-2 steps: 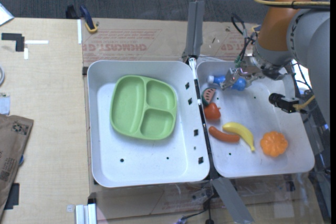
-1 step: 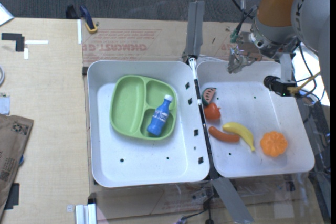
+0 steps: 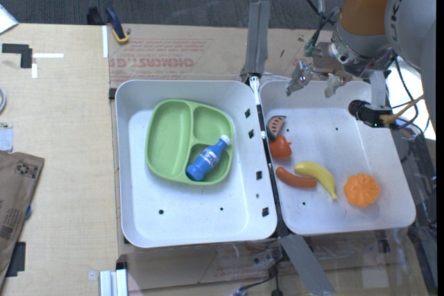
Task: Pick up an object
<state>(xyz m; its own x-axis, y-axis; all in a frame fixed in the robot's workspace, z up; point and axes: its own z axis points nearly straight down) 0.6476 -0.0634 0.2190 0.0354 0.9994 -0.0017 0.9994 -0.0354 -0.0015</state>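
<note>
— Pincer [image 3: 316, 82] hangs spread and empty over the right bin's [image 3: 388, 218] far edge. Targets lie nearer: banana [image 3: 318, 175], sausage [image 3: 296, 179], orange [image 3: 361, 190].

— They're smooth, rounded plastic. I'd guess the curved banana rolls aside, or the sausage touching it snags.

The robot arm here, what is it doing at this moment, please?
The grey and orange arm reaches in from the right, and its tool hangs over the far edge of the right bin with its two fingers spread and nothing between them. Nothing has been picked up yet. In that bin lie a watermelon slice, a tomato, a sausage, a banana and an orange. In the left bin, a blue bottle lies on a green divided plate.
</note>
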